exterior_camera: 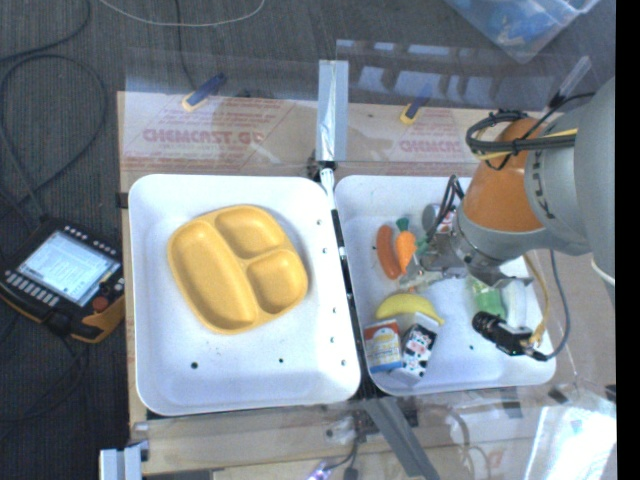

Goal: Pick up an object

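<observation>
Carrot (pixel 391 251) lies in the right bin (pixel 450 368) near its left wall, just above the banana (pixel 409 307); the gripper (pixel 437 255) hangs beside both, finger state impossible to tell; crowding could make it nudge the banana and miss.

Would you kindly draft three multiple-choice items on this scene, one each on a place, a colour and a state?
1. Where does the yellow divided plate lie?
A. left bin
B. right bin
C. on the floor

2. What colour is the toy carrot?
A. blue
B. orange
C. white

3. How does the banana lie?
A. on the plate
B. on the right bin floor
C. hanging over the bin rim

Key: 1 A, the plate rests in the left bin. 2 B, its body is orange with a green top. 3 B, it lies flat beside the small cartons.
</observation>
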Controlling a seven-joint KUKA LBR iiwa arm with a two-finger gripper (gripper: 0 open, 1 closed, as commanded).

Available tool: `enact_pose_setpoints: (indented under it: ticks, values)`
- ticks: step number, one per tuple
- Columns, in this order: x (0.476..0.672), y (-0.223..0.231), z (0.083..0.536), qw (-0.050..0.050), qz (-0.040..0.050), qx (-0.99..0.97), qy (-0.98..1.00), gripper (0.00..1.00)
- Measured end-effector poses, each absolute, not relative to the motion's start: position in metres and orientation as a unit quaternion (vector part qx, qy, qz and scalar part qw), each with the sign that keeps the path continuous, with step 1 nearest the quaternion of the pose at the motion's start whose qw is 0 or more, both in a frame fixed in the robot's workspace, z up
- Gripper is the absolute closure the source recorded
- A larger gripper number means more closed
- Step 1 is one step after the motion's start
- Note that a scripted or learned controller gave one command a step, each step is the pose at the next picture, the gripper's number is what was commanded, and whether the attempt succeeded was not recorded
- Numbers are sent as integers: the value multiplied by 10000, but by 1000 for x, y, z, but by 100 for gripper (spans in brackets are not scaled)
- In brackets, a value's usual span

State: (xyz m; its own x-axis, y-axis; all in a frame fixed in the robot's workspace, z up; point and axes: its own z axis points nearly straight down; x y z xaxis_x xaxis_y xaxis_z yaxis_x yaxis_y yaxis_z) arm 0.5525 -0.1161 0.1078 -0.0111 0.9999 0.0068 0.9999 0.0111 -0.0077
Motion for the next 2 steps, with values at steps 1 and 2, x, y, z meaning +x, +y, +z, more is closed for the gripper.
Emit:
enact_pose_setpoints:
  ticks: [1,2]
  values:
    - [579,-122,91,-24,-35,-7205,-6934,100]
    - [619,-92,176,95,100,-7701,-6377,100]
